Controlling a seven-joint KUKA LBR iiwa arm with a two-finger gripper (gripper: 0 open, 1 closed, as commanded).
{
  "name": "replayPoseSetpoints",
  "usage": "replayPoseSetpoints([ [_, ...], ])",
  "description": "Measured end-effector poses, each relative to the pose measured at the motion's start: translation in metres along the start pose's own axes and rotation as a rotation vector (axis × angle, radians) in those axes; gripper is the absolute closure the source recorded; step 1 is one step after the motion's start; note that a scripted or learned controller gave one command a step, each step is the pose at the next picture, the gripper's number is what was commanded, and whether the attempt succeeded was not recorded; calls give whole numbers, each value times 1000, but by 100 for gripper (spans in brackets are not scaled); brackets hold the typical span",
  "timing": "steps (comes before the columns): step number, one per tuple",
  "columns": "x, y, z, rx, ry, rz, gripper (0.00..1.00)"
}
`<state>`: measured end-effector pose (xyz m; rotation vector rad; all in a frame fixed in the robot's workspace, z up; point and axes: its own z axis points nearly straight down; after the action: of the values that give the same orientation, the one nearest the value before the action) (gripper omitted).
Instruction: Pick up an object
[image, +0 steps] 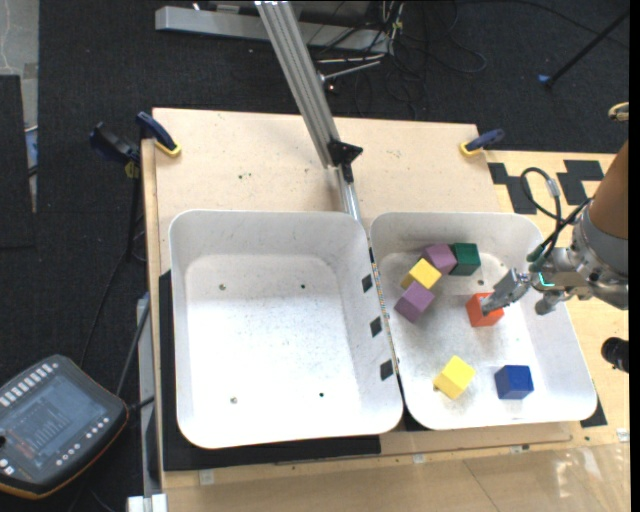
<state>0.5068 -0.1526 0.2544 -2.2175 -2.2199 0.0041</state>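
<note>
The gripper (497, 297) sits right over the orange block (483, 310), block peeking out at its seven o'clock; I can't tell whether it's grasping.

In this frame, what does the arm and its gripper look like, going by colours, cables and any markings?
The arm enters from the right as a rounded grey body with a brownish-orange area at the frame edge. A black cable loops over it. The gripper is a compact grey metal assembly with a small teal-green light near its base. No lettering is readable.
</note>
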Motion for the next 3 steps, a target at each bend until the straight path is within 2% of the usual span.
replayPoseSetpoints([
  [1, 0, 1, -2, -5, -1, 1, 0],
  [3, 0, -13, 114, 2, 1, 3, 0],
])
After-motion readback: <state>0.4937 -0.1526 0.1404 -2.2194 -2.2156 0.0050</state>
